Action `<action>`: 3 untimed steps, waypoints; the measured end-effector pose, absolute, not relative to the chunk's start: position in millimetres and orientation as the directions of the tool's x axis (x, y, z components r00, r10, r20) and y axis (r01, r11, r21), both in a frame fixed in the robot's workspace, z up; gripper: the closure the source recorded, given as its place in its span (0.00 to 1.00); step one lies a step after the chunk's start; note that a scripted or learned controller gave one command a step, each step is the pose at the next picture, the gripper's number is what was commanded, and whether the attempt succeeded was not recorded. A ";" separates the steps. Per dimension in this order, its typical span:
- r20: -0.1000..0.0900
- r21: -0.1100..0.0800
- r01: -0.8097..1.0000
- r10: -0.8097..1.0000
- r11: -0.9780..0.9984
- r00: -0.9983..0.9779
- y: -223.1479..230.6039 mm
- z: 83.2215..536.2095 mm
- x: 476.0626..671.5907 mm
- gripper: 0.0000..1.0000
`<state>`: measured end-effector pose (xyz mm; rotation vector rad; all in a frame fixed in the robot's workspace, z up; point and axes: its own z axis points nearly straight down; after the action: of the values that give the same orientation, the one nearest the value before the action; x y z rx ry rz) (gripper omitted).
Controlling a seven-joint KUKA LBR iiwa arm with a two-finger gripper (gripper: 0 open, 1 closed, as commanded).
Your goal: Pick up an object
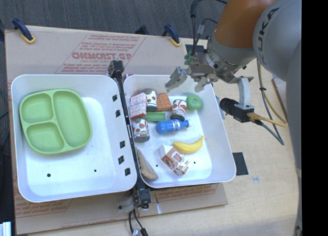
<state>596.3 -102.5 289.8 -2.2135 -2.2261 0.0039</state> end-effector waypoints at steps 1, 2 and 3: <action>0.000 -0.008 1.000 1.000 0.006 -0.006 -92.5 104.2 599.6 0.00; -0.002 -0.006 1.000 1.000 0.011 -0.011 -92.8 115.8 600.8 1.00; -0.001 -0.002 1.000 1.000 0.008 -0.008 -49.7 192.2 561.7 1.00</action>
<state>561.7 -49.7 192.2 -2.2113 -2.2301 0.0030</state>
